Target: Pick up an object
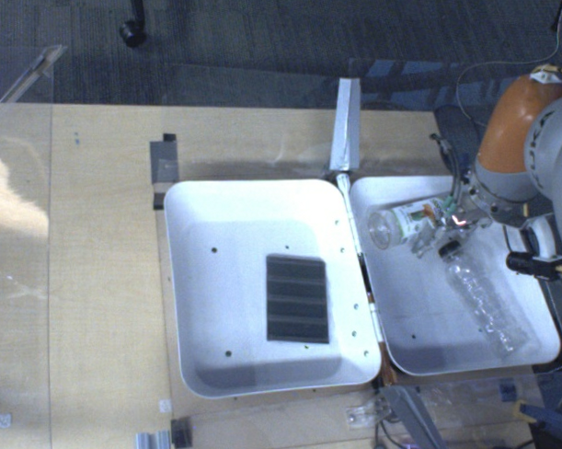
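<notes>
Two bins sit side by side on the counter. The left bin holds a ridged pad at its centre. The right bin holds a jar at upper left and a bottle lying diagonally toward lower right.

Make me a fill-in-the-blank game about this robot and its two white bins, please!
1. The dark ribbed pad lies in the ____ bin.
2. The clear bottle lies in the ____ bin.
3. The gripper is over the ____ bin.
4. The band on the arm is ____.

Missing words: left; right; right; orange
</notes>
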Controlling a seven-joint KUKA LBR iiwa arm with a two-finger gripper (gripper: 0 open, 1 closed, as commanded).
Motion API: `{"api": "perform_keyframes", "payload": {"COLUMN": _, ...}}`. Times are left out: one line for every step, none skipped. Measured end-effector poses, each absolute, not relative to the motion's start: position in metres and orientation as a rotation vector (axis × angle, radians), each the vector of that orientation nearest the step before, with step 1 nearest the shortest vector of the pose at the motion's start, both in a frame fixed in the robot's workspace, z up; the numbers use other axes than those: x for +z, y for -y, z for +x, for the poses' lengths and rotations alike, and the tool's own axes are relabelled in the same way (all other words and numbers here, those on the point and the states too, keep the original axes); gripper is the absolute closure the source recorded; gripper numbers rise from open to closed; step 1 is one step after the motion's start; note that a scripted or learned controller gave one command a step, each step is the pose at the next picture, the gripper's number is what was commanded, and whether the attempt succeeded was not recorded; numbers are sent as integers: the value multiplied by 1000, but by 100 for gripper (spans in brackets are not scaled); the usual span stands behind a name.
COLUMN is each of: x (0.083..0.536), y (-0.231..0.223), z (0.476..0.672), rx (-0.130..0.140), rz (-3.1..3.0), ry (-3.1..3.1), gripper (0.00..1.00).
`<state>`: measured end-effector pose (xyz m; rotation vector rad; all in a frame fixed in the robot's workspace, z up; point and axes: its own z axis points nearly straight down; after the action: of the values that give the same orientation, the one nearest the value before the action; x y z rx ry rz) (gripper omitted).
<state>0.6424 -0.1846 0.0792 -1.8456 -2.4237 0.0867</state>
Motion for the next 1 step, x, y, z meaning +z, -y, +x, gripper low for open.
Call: {"api": "perform_keyframes", "payload": {"x": 79, "y": 186, "z": 642, "rx": 88, "rz": -1803, "ry": 2458, "gripper": 0}}
